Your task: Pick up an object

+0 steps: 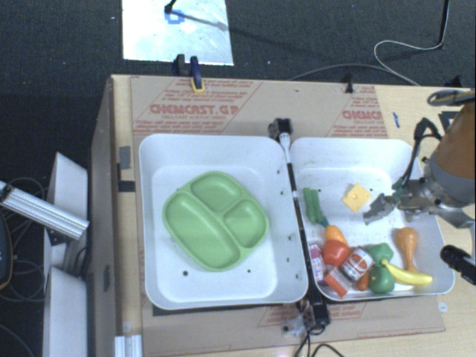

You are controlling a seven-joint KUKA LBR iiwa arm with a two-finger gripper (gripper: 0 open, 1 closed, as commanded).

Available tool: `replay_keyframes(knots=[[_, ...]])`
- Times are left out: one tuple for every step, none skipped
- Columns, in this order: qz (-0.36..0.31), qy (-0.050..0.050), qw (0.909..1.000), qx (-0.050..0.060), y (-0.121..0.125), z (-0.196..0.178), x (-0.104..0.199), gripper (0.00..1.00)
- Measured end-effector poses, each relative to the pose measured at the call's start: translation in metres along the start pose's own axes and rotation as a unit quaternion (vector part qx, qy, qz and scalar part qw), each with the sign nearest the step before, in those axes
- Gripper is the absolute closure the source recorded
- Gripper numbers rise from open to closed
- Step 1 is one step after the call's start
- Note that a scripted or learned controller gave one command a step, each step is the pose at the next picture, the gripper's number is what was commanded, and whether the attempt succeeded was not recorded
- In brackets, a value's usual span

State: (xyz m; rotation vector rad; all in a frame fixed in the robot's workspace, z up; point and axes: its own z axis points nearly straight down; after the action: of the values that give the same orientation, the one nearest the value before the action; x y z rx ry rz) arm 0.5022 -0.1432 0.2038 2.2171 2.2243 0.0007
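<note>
Toy foods lie in the right bin [372, 153]. A yellow cheese block [357, 197] sits near its middle and a green cucumber [314, 205] lies by the left wall. Along the front are an orange carrot [335, 235], a red tomato [335, 253], a small can [360, 262], a green pepper [381, 275], a yellow banana [409, 277] and a tan drumstick [407, 244]. My gripper [378, 207] hangs over the bin just right of the cheese block, above the drumstick and the pile. Nothing shows held in it.
The left bin [160, 199] holds a green divided plate [216, 220]. A metal divider [294, 192] separates the bins. The grey arm [450, 162] comes in over the right bin's right wall. Cardboard [223, 103] lies behind the bins.
</note>
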Motion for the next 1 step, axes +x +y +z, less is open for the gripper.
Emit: replay_keyframes(knots=[[0.0,0.0,1.0,0.0,0.0666,0.1198,0.0036,0.0]])
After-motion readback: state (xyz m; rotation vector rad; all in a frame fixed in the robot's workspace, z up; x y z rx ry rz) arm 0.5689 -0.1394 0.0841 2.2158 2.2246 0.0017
